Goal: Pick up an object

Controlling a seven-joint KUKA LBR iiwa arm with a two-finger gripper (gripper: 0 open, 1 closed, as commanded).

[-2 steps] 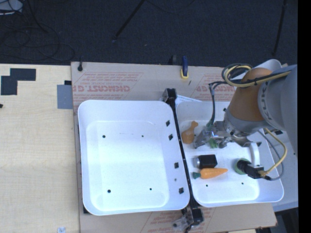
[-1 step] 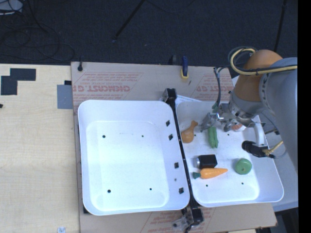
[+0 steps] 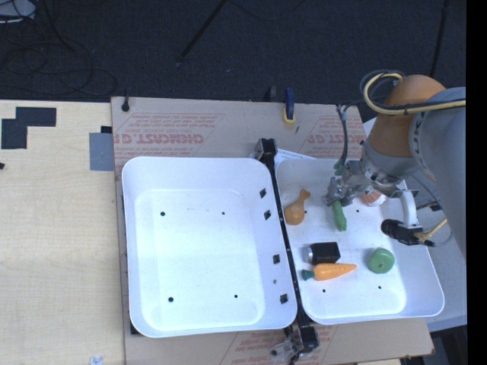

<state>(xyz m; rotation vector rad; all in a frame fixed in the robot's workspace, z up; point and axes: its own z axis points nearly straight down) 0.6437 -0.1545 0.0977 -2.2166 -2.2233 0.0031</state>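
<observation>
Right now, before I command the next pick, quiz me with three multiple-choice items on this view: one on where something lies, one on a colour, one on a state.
1. Where does the carrot lie?
A. In the left bin
B. In the right bin, just below the black block
C. On the bare bench

2. What colour is the ball in the right bin?
A. Green
B. Red
C. Blue

3. How does the gripper stand relative to the green stick?
A. Over the left bin, far from it
B. Carrying it high above the bins
C. Low in the right bin, right at its upper end

Answers: 1 B, the carrot lies against the lower edge of the black block. 2 A, the ball is plainly green. 3 C, the gripper sits just above the stick's top end; whether it grips is unclear.
</observation>
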